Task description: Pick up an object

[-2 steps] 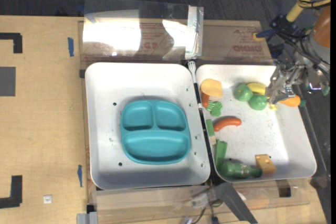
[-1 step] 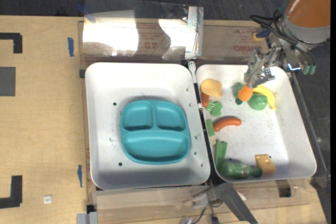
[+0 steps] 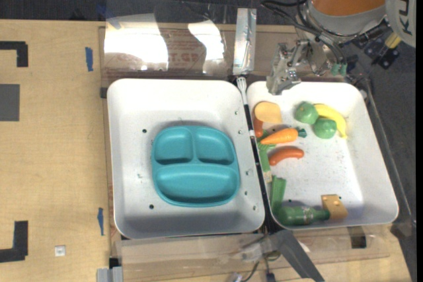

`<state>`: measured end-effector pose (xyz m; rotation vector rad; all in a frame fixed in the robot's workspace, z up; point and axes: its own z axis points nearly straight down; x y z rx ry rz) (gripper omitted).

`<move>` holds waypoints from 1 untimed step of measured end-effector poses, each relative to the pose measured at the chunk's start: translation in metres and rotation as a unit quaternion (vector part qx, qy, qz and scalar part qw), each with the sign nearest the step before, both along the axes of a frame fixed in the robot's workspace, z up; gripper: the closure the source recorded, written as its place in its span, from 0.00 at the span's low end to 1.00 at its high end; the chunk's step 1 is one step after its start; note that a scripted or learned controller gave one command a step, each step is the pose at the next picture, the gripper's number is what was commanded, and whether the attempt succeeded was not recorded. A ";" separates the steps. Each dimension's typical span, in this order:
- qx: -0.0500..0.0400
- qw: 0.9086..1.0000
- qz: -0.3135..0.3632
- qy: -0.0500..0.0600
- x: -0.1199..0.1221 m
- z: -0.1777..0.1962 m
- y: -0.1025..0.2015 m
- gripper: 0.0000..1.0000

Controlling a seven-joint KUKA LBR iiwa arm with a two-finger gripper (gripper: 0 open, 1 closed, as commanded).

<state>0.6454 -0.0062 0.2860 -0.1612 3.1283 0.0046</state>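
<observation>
We see open floor in the middle and right of the right bin (image 3: 370,162). Its left wall is crowded by a carrot (image 3: 280,137), a red sausage (image 3: 286,154) and a green bottle (image 3: 301,213), with a tan block (image 3: 334,206) just beside the bottle. Green fruits (image 3: 314,119) and a banana (image 3: 334,119) block the far corner. In the left bin (image 3: 125,109), a teal divided plate (image 3: 195,164) takes the centre, leaving a bare margin around it.

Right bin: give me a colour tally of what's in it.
Green: 4, two round pieces, two long pieces
Orange: 3
Yellow: 1, banana
Tan: 1, block
Total: 9
</observation>
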 end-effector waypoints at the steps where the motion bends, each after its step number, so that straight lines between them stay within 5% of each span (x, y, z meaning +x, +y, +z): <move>1: -0.001 1.000 -0.003 0.000 0.000 0.000 -0.004 0.00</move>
